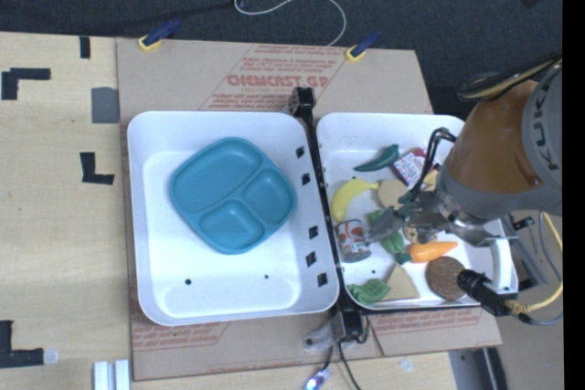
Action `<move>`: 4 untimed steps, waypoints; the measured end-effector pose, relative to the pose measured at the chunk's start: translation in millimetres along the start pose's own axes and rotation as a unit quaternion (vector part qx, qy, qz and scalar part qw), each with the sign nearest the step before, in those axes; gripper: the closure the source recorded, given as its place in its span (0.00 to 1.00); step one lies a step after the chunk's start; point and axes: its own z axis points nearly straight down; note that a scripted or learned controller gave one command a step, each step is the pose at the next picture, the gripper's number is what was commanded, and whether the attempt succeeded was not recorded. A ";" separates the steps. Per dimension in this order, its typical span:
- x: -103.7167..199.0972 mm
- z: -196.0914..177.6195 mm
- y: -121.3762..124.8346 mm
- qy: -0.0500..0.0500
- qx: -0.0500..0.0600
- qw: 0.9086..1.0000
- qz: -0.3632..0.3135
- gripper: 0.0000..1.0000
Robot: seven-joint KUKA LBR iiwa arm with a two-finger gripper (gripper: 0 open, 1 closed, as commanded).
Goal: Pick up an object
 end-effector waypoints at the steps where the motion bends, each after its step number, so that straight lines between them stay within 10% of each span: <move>1: -0.6 -10.5 1.6 0.000 -0.001 1.000 0.000 1.00; 4: 194.6 -57.0 46.2 0.000 -0.005 1.000 -0.004 1.00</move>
